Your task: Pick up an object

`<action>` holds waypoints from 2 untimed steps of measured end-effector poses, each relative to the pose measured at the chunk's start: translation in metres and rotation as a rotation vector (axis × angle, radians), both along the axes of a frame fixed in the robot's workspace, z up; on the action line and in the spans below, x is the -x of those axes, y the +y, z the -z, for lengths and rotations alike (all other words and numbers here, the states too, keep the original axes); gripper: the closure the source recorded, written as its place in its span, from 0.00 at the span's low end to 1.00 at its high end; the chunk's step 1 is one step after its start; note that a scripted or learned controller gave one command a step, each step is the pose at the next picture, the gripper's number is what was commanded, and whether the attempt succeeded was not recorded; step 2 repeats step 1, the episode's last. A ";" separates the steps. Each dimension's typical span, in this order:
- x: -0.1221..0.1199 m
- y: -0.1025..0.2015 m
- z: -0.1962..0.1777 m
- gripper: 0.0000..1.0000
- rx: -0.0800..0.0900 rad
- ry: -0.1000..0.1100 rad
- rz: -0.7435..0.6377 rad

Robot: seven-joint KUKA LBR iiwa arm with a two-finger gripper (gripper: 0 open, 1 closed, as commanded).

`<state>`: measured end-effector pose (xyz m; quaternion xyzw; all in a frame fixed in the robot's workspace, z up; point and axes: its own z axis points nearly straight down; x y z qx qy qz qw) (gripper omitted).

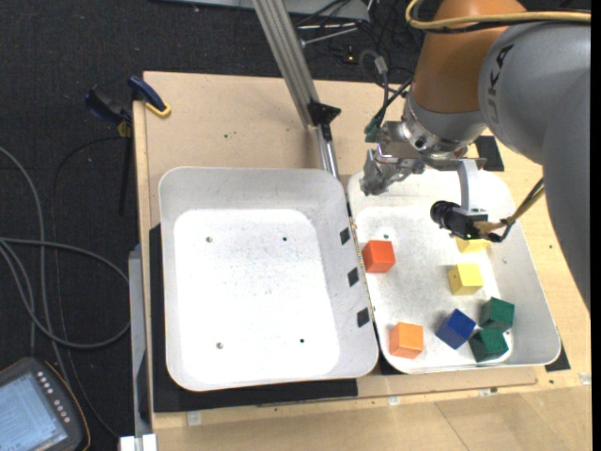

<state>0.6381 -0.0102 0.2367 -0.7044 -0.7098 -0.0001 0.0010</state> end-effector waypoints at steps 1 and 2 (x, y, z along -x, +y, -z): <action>0.005 0.048 -0.004 1.00 0.000 -0.001 0.000; 0.005 0.048 -0.004 1.00 0.000 -0.001 0.000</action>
